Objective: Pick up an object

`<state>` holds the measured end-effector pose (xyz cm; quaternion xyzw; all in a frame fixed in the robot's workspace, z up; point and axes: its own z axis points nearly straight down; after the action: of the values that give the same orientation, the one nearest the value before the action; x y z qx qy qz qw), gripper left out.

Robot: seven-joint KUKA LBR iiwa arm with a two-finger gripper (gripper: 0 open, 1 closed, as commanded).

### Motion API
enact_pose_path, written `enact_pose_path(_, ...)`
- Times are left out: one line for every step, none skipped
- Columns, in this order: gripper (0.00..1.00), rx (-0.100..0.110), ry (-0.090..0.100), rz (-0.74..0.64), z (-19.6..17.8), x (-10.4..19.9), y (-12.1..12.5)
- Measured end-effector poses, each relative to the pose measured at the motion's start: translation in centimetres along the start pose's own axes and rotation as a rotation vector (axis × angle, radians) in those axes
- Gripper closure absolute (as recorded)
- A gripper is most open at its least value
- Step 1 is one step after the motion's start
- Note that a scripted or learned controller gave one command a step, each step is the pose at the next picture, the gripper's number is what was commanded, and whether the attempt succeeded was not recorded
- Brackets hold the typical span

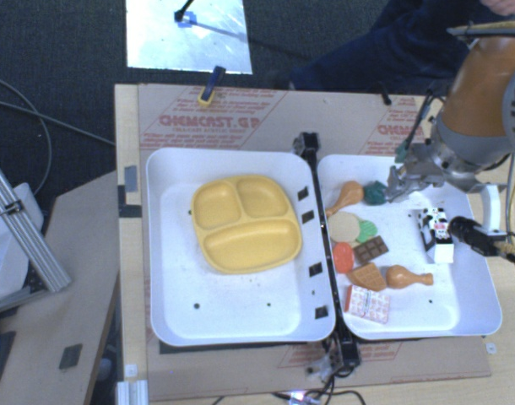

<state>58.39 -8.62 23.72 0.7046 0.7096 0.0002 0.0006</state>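
The gripper (396,184) hangs low in the right bin (477,310), at the green toy's (375,193) three o'clock; whether its fingers are spread cannot be told. The step looks like an approach; next it likely must shift toward nine o'clock to straddle the toy.

The grey KUKA arm with its orange band (485,83) reaches in from the right, its two-finger gripper (396,184) pointing down-left.

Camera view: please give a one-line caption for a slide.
Pincer beside green toy in right bin; yellow divided plate in left bin.
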Motion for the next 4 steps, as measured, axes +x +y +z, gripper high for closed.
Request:
enact_pose_path(1.0,0.003,0.002,0.0,0.1,3.8,-3.4)
enact_pose_path(1.0,0.002,0.002,0.003,-0.5,5.4,-8.1)
enact_pose_path(1.0,0.004,0.003,-0.001,5.6,10.9,-9.7)
enact_pose_path(1.0,-0.001,0.0,0.011,5.3,4.4,-9.7)
